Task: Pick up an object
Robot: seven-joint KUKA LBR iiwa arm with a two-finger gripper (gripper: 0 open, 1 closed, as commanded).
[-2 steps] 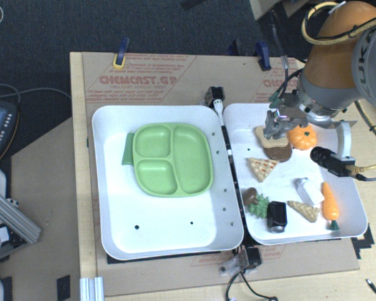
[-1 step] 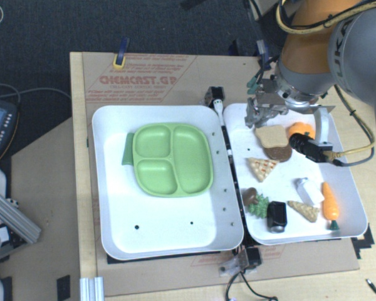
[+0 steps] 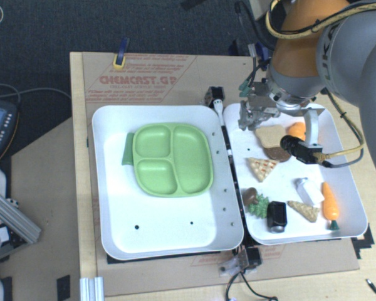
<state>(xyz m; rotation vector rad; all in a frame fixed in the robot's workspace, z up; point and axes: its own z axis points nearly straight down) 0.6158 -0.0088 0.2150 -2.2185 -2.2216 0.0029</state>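
My gripper (image 3: 255, 116) hangs over the far left part of the right bin (image 3: 356, 213), just left of a tan bread slice (image 3: 272, 135). Nothing shows held in it. An orange fruit (image 3: 296, 130) lies beyond the bread and a brown disc (image 3: 276, 153) in front of it. A pizza wedge (image 3: 261, 167) sits nearer the front. Along the front of the bin lie green broccoli (image 3: 259, 205), a black block (image 3: 276, 216), a tan wedge (image 3: 304, 210), a grey-white piece (image 3: 305, 189) and a carrot (image 3: 329, 200).
The left bin (image 3: 113, 187) holds a green divided plate (image 3: 173, 158). The arm's orange band (image 3: 307, 27) and grey body come in over the far right. A black cable (image 3: 313, 155) loops across the right bin's middle. The ridge between the bins (image 3: 229, 162) runs beside the gripper.
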